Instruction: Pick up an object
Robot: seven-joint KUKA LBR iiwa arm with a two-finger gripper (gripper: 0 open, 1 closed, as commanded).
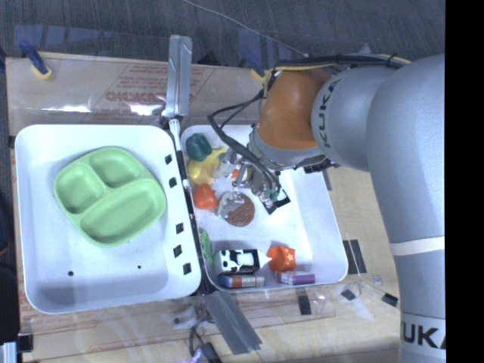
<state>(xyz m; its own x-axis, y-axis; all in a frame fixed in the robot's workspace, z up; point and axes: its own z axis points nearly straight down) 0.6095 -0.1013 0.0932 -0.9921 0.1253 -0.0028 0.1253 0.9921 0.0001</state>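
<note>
Toys crowd the right bin (333, 240), from a green plate (110, 195) in the left bin past a yellow toy (203, 169) and brown disc (241, 214) to the hand (253, 184), grip unclear.

**Readable lettering on the arm**

The large grey robot arm (393, 127) bears dark capital letters "KUKA" curving on its casing beside the orange band. Lower on the same arm, near the bottom right corner, "KU" shows, cut off. Reddish print on the clear plastic sheet (128, 89) behind the bins is too blurred to read.
</note>
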